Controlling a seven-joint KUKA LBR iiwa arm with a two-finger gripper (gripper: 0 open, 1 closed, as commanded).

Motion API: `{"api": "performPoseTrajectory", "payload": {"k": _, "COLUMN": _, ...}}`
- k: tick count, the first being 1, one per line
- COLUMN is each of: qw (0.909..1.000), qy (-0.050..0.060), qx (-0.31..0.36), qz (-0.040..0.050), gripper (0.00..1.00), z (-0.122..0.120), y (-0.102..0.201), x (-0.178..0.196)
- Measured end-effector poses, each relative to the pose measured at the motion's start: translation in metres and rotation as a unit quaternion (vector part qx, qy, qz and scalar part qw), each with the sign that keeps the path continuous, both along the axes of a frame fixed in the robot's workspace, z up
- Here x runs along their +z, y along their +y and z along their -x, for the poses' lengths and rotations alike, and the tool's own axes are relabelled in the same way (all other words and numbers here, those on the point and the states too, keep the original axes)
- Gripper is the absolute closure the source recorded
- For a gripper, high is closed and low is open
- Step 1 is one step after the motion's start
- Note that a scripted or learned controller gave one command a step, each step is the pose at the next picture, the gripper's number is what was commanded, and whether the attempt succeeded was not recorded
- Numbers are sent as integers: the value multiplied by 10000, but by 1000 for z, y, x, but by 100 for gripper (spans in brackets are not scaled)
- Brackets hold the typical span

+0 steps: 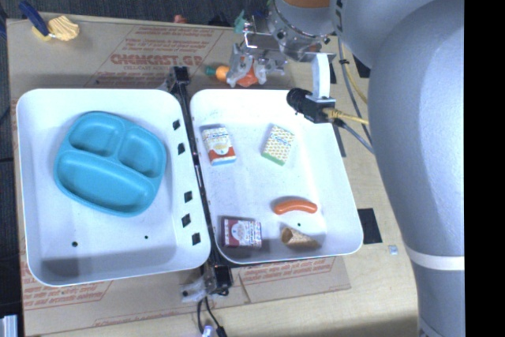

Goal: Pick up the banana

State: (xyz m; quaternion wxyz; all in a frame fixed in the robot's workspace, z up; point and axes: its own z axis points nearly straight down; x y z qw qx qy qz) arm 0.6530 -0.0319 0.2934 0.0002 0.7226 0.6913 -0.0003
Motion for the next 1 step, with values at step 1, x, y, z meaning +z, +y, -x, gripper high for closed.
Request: {"api": "performPoseTrajectory", "payload": {"k": 1, "qw": 9994, "qy": 33, "qx": 346, "qz": -1, "gripper": 100, "z": 2, "y": -70, "x": -86}}
